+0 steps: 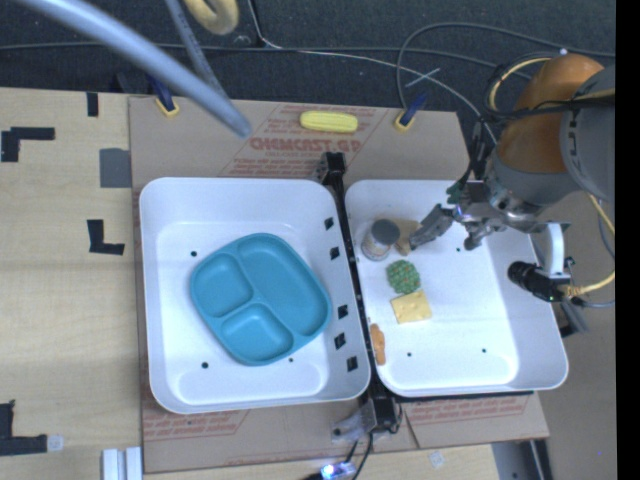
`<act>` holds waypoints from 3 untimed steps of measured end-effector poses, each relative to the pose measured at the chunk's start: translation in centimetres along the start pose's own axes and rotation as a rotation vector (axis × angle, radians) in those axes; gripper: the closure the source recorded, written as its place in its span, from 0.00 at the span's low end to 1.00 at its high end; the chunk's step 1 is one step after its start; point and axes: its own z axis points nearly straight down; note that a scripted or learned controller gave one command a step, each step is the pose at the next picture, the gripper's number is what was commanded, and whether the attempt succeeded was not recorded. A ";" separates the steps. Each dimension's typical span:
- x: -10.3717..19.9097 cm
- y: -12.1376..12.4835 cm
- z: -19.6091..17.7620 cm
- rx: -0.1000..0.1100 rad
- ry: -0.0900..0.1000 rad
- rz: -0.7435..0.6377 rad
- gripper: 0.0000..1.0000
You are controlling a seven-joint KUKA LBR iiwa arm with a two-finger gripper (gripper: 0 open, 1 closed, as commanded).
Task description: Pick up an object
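A KUKA arm (pixel 545 138) hangs over the right bin (pixel 520 358), its gripper (pixel 432 230), jaws apart and empty, just beside a grey can (pixel 381 237) near the left wall, which looks upright, leaving no long axis to match, so a centred straddle seems best.

— Where is the arm (pixel 555 128) now?
— It comes in from the right side and bends down over the right bin (pixel 520 368), near the far rim of it.
— And the gripper (pixel 432 230)?
— It points to the left, low over the far part of this bin, with nothing visible between its fingers.
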 end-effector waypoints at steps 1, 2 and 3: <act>0.0 0.3 -0.8 -0.014 -0.002 -0.003 0.00; -0.3 0.9 5.3 -0.008 -0.003 -0.003 0.00; -0.2 1.1 9.1 -0.018 -0.002 -0.002 0.00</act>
